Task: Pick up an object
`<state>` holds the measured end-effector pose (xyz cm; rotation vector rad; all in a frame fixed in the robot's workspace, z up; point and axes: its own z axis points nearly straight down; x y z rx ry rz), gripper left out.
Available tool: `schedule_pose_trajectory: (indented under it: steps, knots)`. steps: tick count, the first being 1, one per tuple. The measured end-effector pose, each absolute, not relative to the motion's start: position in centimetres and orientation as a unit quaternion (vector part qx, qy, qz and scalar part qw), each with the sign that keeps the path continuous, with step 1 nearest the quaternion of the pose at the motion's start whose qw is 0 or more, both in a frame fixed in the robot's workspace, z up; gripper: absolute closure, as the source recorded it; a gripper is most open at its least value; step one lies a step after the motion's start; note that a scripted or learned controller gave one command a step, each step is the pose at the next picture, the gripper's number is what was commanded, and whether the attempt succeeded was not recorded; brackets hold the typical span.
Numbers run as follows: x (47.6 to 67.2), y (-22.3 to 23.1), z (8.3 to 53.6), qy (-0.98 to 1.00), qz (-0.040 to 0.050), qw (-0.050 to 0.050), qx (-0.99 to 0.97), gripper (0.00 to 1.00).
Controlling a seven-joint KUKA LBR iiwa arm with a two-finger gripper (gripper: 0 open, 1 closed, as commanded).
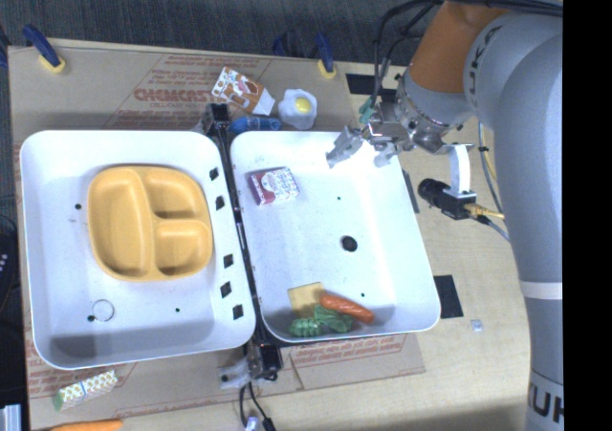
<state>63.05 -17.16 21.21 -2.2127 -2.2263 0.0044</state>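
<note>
Left bin (pixel 38 257): we note a yellow divided tray (pixel 150 221) lying flat in its middle, touching nothing else. On the counter (pixel 143 85) behind the bins sit a small printed carton (pixel 232 87), a blue thing (pixel 254 122) and a white-and-yellow egg toy (pixel 299 108); a wrapped packet (pixel 86 388) lies in front of the left bin.

Right bin (pixel 402 257): a dark red packet (pixel 273 184) lies flat toward the back left, well apart from everything else. At the front edge a tan block (pixel 304 296), a carrot (pixel 346 306) and a green leafy piece (pixel 320 325) crowd together, touching.

The gripper (pixel 363 147) hangs over the bin's back right corner, fingers spread apart with nothing between them.

We judge the packet the likeliest pick (it stands alone, with room on all sides). It looks light and somewhat soft, probably a glossy wrap, so it may slip or crumple. Being flat, it offers little height; we would take it across its short width, fingers straddling both long edges and pressed low to the bin floor. The carrot looks stiffer and rounder, but its neighbours would foul the fingers.
</note>
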Motion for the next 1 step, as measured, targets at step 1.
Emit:
schedule_pose_trajectory:
  steps: [1]
  knots:
    - [63.35, -11.11, 9.51, -0.734, -0.0007, -0.002, -0.679, 0.00]
